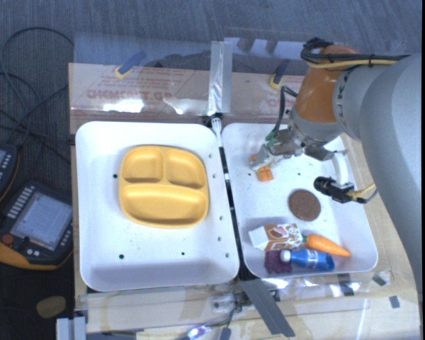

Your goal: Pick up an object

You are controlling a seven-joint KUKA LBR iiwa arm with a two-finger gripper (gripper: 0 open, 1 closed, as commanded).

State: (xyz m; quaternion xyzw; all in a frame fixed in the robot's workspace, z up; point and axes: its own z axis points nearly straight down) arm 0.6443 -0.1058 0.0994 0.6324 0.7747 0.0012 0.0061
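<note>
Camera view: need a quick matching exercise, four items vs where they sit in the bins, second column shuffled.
Items:
1. yellow divided plate
2. brown disc
3. carrot
4. small orange block

Places:
A. right bin, top-left area, just below the gripper
B. left bin, middle
C. right bin, bottom right, just above the blue bottle
D. right bin, centre, above the snack carton

Pairs: 1-B, 2-D, 3-C, 4-A
</note>
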